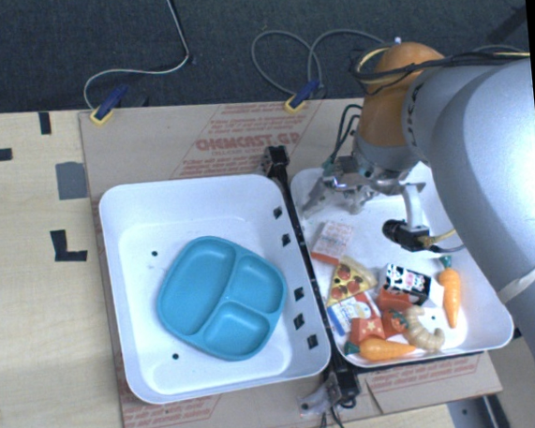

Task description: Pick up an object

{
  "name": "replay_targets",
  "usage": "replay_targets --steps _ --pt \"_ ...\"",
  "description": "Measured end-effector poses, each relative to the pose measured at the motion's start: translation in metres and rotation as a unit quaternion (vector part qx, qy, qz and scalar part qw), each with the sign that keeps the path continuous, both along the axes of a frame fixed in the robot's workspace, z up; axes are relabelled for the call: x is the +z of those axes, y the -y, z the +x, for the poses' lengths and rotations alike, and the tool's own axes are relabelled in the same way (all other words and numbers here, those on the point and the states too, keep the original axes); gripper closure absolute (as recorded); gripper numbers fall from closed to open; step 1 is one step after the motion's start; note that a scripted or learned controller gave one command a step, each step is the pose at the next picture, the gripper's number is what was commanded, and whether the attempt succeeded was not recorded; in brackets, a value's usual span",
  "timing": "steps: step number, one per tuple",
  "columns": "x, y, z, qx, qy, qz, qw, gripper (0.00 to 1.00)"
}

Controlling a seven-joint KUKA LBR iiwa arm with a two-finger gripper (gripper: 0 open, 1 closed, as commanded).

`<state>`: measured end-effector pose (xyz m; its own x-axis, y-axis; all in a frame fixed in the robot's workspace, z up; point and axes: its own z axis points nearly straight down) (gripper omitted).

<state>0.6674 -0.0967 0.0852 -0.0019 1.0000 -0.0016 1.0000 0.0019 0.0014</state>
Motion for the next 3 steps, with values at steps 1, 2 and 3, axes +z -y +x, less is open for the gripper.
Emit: replay_targets --steps 1,2,3 --pt "0.010 0.000 0.000 0.000 0.000 -0.0003 1.0000 1.00" --pt "0.010 0.000 0.000 0.000 0.000 -0.0007 1.0000 0.00" --pt "0.000 -0.002 -0.017 -0.001 0.000 -0.0002 1.0000 0.00"
